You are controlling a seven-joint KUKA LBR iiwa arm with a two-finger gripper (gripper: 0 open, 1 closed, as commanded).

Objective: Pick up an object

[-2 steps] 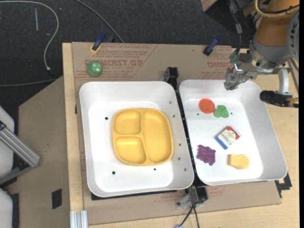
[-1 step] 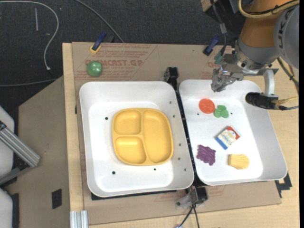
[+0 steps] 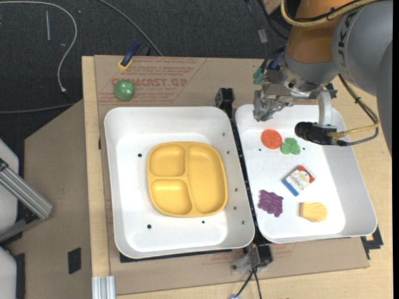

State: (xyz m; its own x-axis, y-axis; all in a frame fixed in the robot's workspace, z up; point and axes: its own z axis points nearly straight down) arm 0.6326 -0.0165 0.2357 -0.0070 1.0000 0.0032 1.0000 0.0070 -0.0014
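Two white bins sit side by side on a cardboard sheet. The left bin (image 3: 118, 185) carries one yellow plate (image 3: 187, 178) with three compartments, lying near its middle. The right bin (image 3: 349, 185) carries five small things: one red round piece (image 3: 271, 139) and one green piece (image 3: 290, 146), touching each other near the far left corner; one small box (image 3: 298, 180) with a blue edge and a printed face, near the middle, its print too small to read; one purple piece (image 3: 270, 202) by the near left edge; and one yellow piece (image 3: 313, 212) just beside it toward the near edge.

The gripper (image 3: 267, 109) hangs over the far left corner of the right bin, close above the rim and just beyond the red round piece, apart from it. Nothing shows between its fingers; how far they stand apart cannot be told from this slant.

On the cardboard (image 3: 93, 248), beyond the left bin's far left corner, lies one green ball (image 3: 124, 90), and at the cardboard's far edge one blue and yellow clip (image 3: 129, 56). Red printing on the cardboard reads partly as "CAST", the rest unclear. One white cable (image 3: 62, 61) loops on the dark floor past the far left.
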